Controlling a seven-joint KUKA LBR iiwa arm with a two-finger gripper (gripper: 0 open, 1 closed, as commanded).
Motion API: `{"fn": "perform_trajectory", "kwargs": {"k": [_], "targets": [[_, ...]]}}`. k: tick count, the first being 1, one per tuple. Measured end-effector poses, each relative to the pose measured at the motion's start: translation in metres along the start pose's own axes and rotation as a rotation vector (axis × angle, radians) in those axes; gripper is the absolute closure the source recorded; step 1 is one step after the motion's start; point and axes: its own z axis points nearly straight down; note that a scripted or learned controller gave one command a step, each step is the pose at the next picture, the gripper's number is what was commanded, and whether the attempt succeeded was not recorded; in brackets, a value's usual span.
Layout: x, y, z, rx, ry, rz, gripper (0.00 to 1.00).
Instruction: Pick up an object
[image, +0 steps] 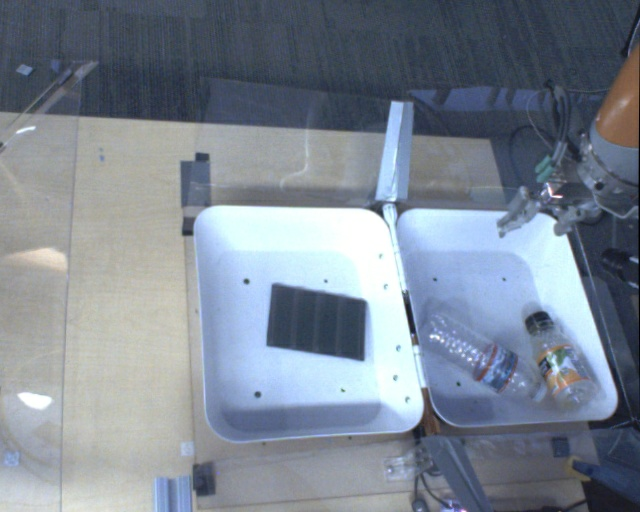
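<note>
Two plastic bottles lie in the right bin (470, 245). A clear crumpled bottle (468, 352) with a blue label lies on its side near the bin's middle front. A smaller bottle (556, 362) with a black cap and orange label lies at the front right. My gripper (538, 221) hangs over the right bin's back right corner, well behind both bottles. It is open and nothing is between its fingers.
The left bin (225, 250) holds a flat dark ribbed pad (317, 321) near its middle. A metal divider post (394, 150) stands behind the seam between the bins. Cables hang at the upper right by the arm (615, 130).
</note>
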Motion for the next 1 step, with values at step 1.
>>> {"fn": "perform_trajectory", "kwargs": {"k": [1], "targets": [[-0.015, -0.0141, 0.0626, 0.001, 0.0, -0.033, 0.0]]}}
